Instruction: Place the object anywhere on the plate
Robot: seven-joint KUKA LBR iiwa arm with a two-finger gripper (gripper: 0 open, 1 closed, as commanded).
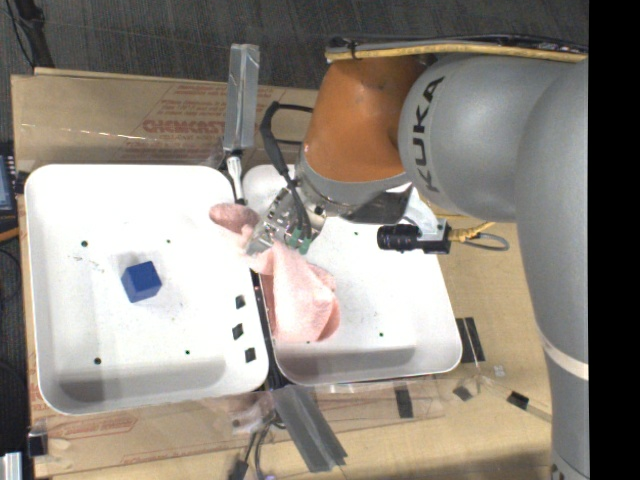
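**Pink cloth hanging at the seam between the bins**

The grey arm leans in from the right, its hand point(283, 223) low over the inner edge of the right bin point(420, 308). A pink cloth point(300, 293) hangs from the hand and drapes down into that bin, with one end bunched over the rim of the left bin point(60, 298). The hand looks clamped on the cloth's upper part. A blue cube point(142, 280) sits alone in the left bin, well apart from the cloth.
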